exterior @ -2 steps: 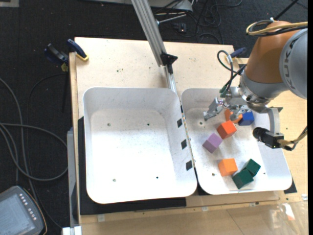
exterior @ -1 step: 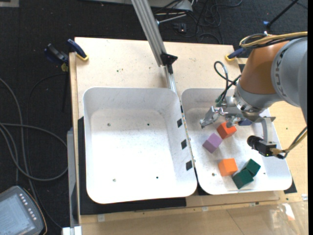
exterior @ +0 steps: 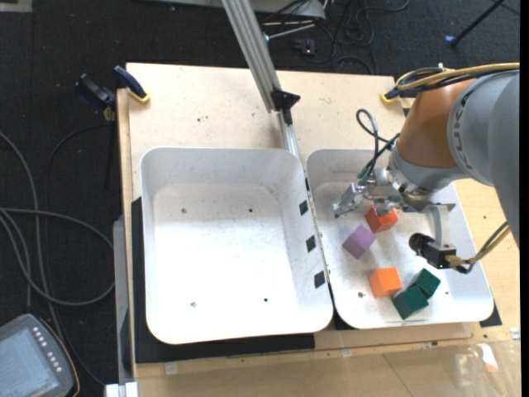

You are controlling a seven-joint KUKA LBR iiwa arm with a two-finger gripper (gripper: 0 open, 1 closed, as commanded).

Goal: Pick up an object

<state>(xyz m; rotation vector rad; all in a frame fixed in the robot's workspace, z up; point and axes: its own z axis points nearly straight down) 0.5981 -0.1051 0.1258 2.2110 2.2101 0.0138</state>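
While the arm reaches in from the right and hangs over the right bin, I read the claw as sitting low above the upper middle of that bin, just at the red-orange block. That block lies right under the metal of the claw, partly covered by it, so I judge it to be the target of this try. Whether the block is between the fingers I cannot tell from this slanted view; the wrist and its cables hide the tips, so I won't claim how wide the claw stands or that anything is held.

Every loose thing sits in the right bin, which suits a pick-from-one, drop-in-the-other layout. A purple block lies just beside the red-orange one, down and to the left, tilted on its corner. Nearer the front edge an orange block rests close to two dark green blocks that touch each other. The left bin lies beside it on the surface, their rims meeting along the middle.

My worry is the purple block's closeness: a finger coming down there could nudge it instead of closing cleanly. I'd count the pick as not yet shown done.
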